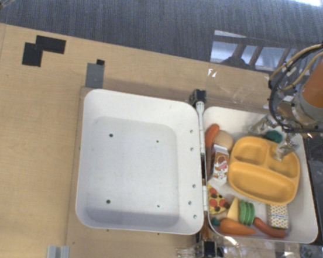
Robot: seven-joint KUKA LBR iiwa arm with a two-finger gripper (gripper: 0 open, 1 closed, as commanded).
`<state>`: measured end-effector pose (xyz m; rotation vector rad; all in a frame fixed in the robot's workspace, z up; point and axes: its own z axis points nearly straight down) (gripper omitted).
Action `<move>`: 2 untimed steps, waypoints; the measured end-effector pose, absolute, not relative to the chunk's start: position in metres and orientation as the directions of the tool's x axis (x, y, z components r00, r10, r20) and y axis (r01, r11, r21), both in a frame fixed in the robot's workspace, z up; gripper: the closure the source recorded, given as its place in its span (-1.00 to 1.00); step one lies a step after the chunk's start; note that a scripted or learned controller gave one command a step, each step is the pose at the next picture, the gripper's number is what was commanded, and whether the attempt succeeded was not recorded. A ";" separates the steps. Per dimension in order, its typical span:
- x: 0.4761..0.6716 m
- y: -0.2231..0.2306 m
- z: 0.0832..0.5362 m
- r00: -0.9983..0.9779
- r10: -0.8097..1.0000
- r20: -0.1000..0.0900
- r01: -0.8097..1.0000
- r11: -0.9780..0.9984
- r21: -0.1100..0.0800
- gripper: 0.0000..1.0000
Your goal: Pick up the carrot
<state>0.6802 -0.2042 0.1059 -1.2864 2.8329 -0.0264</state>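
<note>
Carrot [237, 227]: lies flat at right bin's [307, 230] near edge, beside yellow tray [262, 183], uncovered for grasping. Gripper [274, 136]: hovers over far edge; jaw state indiscernible.

Carrot [237, 227] hemmed by bin wall [265, 238] (front), green vegetable [246, 213] behind; above open.

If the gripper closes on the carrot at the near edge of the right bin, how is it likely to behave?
The carrot looks like a smooth, tapered toy, so probably stiff and light. Its round shape may let it roll or slip. It lies close beside the green piece and the bin wall, so neighbours could get nudged.
</note>
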 end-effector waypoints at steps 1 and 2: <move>0.677 -0.208 0.103 -0.892 -0.452 -0.018 -0.451 0.892 -0.018 -1.00; 0.681 -0.209 0.122 -0.891 -0.454 -0.025 -0.454 0.891 -0.027 1.00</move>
